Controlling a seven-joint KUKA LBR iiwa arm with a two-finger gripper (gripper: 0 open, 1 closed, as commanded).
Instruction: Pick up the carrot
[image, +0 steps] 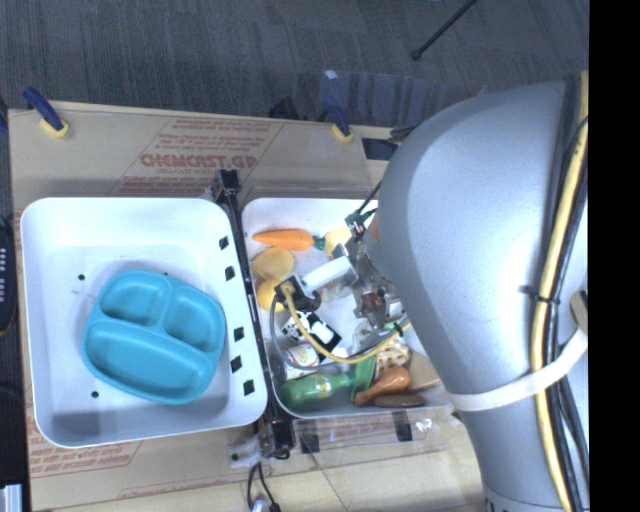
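Note:
The orange carrot (284, 239) lies along the far wall of the right bin (262, 215), its thin end pointing right. My gripper (372, 298) hangs low over the middle of that bin, to the right of the carrot and nearer the front, apart from it. The big grey arm covers the bin's right half and much of the gripper.
A pale yellow item (271, 266) lies just in front of the carrot. A green bottle (322, 388) and a brown piece (386, 381) sit along the front wall. The left bin (60, 420) holds a blue divided plate (154, 334).

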